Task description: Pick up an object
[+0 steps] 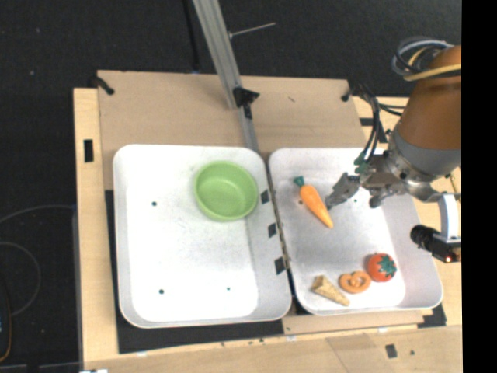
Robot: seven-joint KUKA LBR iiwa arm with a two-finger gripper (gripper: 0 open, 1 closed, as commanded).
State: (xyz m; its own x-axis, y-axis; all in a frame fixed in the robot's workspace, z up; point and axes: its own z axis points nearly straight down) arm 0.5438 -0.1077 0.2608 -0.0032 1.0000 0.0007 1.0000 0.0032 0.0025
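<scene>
Here, hand (359, 192) hangs over right bin (404, 286), fingers spread apart, gripping nothing. Carrot (314, 203) lies just left of one fingertip; contact hard to judge. Arm (432, 115) cut off at right edge.

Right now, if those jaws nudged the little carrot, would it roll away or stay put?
The carrot looks like a smooth, tapered toy lying flat in the right bin, so it would probably roll, curving around its thin end. Its glossy, rounded sides suggest it may slip when squeezed. It seems stiff and light, likely plastic, though that's a guess.
</scene>
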